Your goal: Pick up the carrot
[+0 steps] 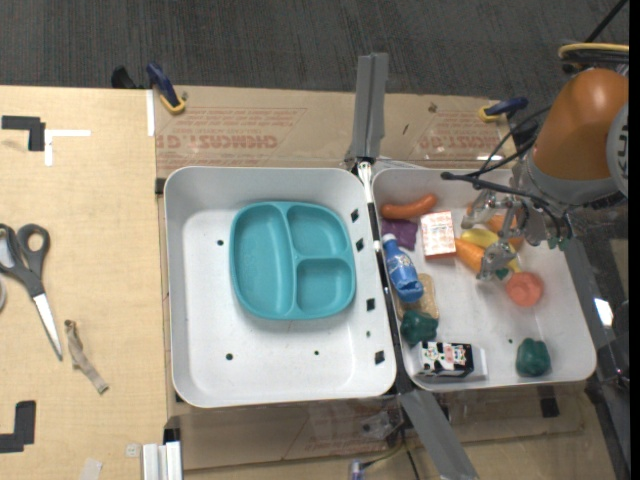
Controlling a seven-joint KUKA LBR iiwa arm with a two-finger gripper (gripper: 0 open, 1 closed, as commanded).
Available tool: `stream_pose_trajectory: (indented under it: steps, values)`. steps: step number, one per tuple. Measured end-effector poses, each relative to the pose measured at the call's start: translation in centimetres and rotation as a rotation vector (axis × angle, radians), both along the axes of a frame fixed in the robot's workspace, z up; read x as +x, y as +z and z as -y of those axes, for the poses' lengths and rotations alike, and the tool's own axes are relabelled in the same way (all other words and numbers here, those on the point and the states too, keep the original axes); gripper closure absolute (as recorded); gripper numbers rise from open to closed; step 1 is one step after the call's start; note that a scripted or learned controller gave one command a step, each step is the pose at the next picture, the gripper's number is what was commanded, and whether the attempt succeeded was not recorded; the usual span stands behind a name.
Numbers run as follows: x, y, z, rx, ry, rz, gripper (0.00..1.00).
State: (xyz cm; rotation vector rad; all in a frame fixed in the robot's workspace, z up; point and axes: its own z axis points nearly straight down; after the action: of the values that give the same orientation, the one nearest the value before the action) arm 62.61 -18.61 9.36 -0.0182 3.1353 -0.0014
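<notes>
I am hovering my pincer (497, 258), its grip impossible to tell, over the carrot (474, 255) in the right bin (570, 358), risking grabbing the crowding banana (478, 237) instead.

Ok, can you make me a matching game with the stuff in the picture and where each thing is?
Things:
1. teal plate
2. scissors
3. blue bottle
4. green lump

Places:
A. near corner of the right bin
B. on the wooden bench, at the far left
C. in the left bin
D. along the right bin's left wall

Pairs: 1-C, 2-B, 3-D, 4-A
</notes>
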Motion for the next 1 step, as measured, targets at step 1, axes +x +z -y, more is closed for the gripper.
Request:
stream_pose_trajectory:
  steps: [1]
  values:
    - [0.25, 1.23, -0.05, -0.003, 0.003, 0.008, 1.00]
